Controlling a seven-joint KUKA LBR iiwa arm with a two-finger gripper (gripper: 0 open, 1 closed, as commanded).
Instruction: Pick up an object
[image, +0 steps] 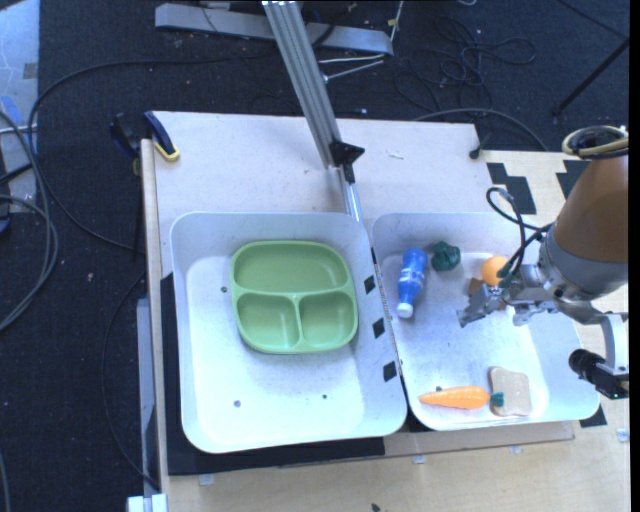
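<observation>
In the right bin (440, 360) lie a blue bottle with a white cap (410, 281), a dark green toy (445, 256), an orange carrot (456, 398), a tan bread-slice piece (510, 391) and a small orange ball (494, 269). My gripper (487, 301) hangs over the bin's right half, just below the orange ball and to the right of the bottle. Nothing shows between its fingers. The wrist and arm cover the bin's right edge.
The left bin (200, 390) holds a green three-compartment plate (296, 296). A slanted metal pole (312, 90) crosses the bench from the top down to the gap between the bins. Cables lie on the dark floor around the bench.
</observation>
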